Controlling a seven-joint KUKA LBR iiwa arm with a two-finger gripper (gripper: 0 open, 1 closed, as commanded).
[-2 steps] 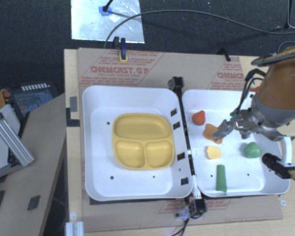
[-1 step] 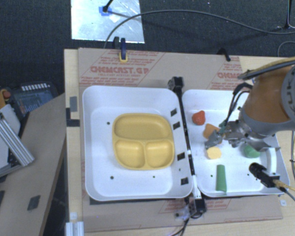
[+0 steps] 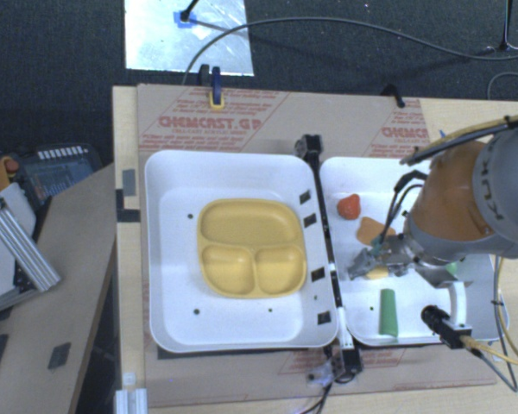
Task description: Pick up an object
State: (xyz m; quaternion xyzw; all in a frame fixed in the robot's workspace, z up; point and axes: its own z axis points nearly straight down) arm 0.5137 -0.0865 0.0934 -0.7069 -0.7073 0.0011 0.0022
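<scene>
In the right bin (image 3: 363, 175) lie a red rounded object (image 3: 350, 205), an orange piece (image 3: 371, 228), a small yellow piece (image 3: 375, 273) and a green stick (image 3: 387, 310). My gripper (image 3: 369, 262) hangs low over the middle of that bin, just above the yellow piece and right below the orange piece. Nothing shows between its tips. The arm's grey and orange body covers the right part of the bin.
The left bin (image 3: 168, 231) holds a yellow tray (image 3: 249, 247) with three compartments. A black divider (image 3: 321, 231) runs between the two bins. Cardboard lies under both bins, and cables cross the dark floor behind.
</scene>
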